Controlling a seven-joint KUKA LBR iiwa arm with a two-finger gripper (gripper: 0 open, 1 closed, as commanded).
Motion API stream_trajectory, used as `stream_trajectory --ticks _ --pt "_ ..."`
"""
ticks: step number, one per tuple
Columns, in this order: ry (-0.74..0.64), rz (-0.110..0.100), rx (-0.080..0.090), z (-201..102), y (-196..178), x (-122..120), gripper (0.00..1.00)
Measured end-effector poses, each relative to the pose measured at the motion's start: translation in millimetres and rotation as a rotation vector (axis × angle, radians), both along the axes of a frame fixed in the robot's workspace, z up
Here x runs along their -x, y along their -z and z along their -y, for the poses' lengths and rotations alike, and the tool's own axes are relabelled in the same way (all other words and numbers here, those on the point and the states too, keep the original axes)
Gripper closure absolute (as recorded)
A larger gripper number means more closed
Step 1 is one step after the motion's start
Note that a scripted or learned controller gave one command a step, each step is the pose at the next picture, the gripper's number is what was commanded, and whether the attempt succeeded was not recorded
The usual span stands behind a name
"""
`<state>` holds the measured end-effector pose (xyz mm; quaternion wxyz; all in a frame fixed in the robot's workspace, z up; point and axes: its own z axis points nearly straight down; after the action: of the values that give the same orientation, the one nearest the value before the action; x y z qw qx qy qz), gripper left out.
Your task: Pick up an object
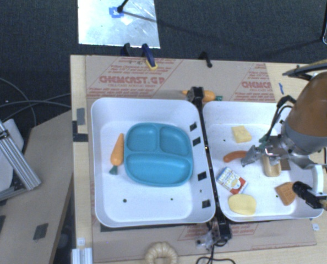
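End effector (265, 154) above right bin (224, 114) on cardboard-covered bench (130, 76).

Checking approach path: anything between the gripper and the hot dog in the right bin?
Nothing visible. The gripper sits low in the right bin, just right of the hot dog, with bare bin floor between them.

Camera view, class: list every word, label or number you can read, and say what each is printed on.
"CHEMCAST GP": red print on the brown board under the bins, at upper left.
Red print on the board at upper right: partly hidden, too blurred to read.
Small packet in the right bin: print too small to read.
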<state>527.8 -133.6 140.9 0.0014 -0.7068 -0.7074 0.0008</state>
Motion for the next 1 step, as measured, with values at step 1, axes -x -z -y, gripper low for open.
stream_trajectory --ticks 1 --pt "-0.001 0.001 0.0 -0.4 51.8 -0.2 0.0"
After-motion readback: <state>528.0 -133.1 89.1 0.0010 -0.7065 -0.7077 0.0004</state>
